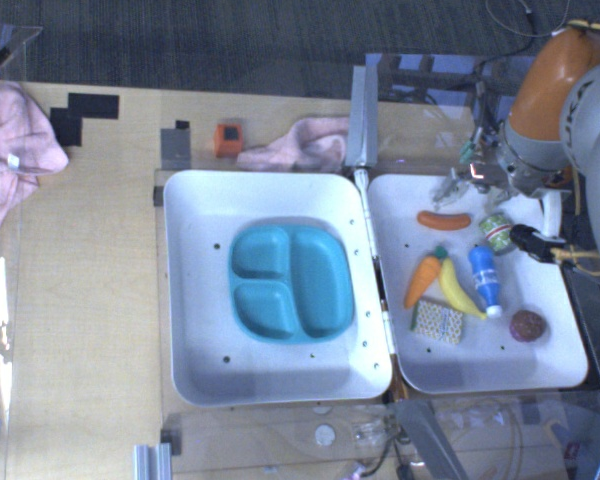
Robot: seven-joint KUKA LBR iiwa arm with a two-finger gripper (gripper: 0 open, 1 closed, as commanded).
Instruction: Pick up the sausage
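Note:
The sausage (444, 221), orange-red and short, lies flat on the floor of the right bin (550, 368), near its far edge. My gripper (472, 194) hangs just above and slightly right of it, at the end of the grey arm with the orange band (545, 88). Its fingers are spread open, with nothing between them. The sausage is untouched.
The right bin also holds a green can (496, 232), a blue bottle (484, 278), a banana (458, 290), a carrot (421, 278), a speckled sponge (438, 321) and a brown disc (527, 325). A blue divided plate (290, 280) sits in the left bin (195, 368).

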